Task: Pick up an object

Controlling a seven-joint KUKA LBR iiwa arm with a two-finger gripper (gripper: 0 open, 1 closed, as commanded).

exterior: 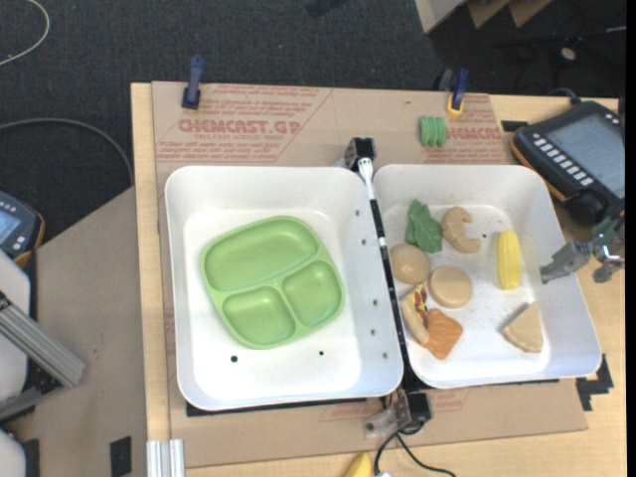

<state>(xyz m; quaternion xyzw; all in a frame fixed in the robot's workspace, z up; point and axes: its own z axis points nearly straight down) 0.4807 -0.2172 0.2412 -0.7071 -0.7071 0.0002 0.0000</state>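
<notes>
On the bench (pixel 298 117) sit two white bins side by side. The left bin (pixel 189 266) holds a green divided plate (pixel 273 281). The right bin (pixel 556 227) holds the food pieces: a green leafy piece (pixel 424 227), a curled tan piece (pixel 460 229), a yellow corn cob (pixel 508 258), two round tan pieces (pixel 408 263) (pixel 450 286), an orange piece (pixel 443 334) and a tan wedge (pixel 524 328) near the right corner. The gripper (pixel 566 261) hangs at the right bin's right rim, just right of the corn cob, holding nothing; I cannot tell whether its fingers are apart or together.
</notes>
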